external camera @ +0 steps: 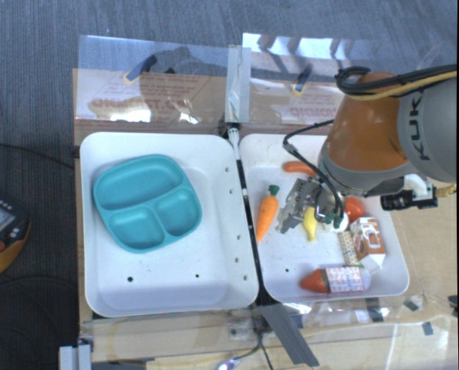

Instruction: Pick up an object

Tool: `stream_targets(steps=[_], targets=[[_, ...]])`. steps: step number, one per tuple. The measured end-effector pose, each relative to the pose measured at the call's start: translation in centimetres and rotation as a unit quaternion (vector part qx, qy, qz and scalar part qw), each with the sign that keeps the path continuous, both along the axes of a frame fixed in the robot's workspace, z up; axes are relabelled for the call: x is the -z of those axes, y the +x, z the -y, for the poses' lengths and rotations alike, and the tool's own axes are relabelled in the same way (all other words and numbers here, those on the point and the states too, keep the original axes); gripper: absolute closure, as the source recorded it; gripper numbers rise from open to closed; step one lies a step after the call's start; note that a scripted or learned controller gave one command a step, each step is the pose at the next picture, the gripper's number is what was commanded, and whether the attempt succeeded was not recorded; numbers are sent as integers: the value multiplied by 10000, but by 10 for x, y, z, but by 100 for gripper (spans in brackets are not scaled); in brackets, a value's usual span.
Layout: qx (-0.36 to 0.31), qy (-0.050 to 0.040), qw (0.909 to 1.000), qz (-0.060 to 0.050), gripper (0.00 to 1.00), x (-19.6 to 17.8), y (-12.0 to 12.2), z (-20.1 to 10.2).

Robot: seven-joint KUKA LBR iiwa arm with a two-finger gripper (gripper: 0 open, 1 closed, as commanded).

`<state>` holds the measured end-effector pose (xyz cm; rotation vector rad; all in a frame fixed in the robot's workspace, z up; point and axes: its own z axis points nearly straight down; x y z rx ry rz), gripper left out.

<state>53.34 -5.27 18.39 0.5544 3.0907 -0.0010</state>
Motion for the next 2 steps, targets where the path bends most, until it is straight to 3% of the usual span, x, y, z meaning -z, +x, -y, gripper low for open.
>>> stream_targets(steps=[1, 2], targets=[[1494, -7, 9888, 2, 100, -65, 10, -7], [1693, -9, 9856, -8, 100, -42, -25, -11]])
